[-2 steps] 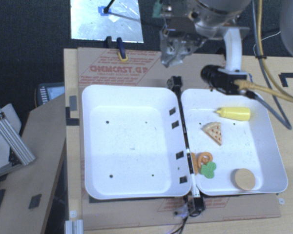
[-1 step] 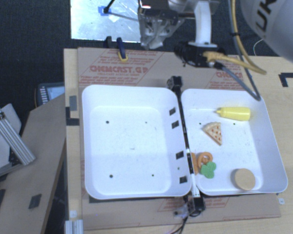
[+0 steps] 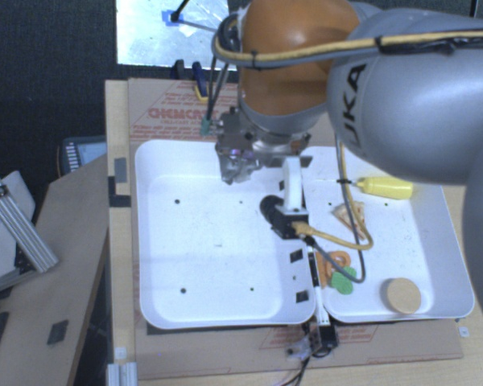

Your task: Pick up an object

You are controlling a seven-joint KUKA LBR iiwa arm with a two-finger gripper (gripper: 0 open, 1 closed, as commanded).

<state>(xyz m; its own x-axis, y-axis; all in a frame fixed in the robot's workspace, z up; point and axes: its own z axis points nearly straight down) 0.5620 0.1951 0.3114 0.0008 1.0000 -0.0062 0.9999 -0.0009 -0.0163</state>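
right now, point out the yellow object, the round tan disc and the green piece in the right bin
yellow object (image 3: pixel 384 187), camera view, middle of its body
round tan disc (image 3: pixel 403 295), camera view, centre of its top face
green piece (image 3: pixel 343 281), camera view, its visible middle

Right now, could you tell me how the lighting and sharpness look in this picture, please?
In the camera view, the arm looms large and soft-edged near the lens; the left bin is brightly, evenly lit, with a dark shadow near its right rim; the foil-like sheet at the top glares; the yellow object and tan disc in the right bin are slightly blurred.

A robotics lab: KUKA arm over two white bins on a cardboard-covered bench.
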